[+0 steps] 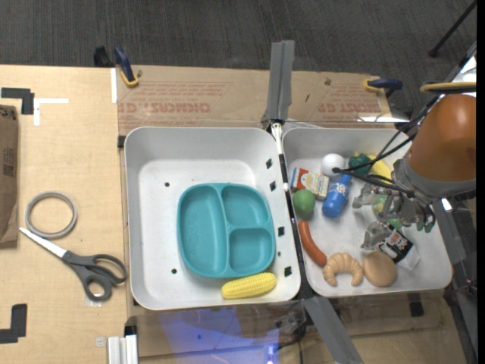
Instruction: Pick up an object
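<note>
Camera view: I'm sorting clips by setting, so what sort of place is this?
Most likely a robot lab or test bench, not a kitchen. Two white bins sit on cardboard held by clamps, toy food like the croissant fills one, and tape and scissors lie beside them.

The cardboard sheet (227,97) behind the bins bears red printing, upside down and too blurred to read.

bins (144,226): smooth white plastic, slight sheen | divided tray (225,228): teal plastic, matt | corn cob (248,285): yellow, bumpy plastic look | croissant (343,268): tan, glossy | bench (61,165): pale wood, matt | scissors (72,260): metal blades, grey plastic handles | cardboard sheet (197,101): brown, matt | arm band (452,139): orange, glossy
</note>
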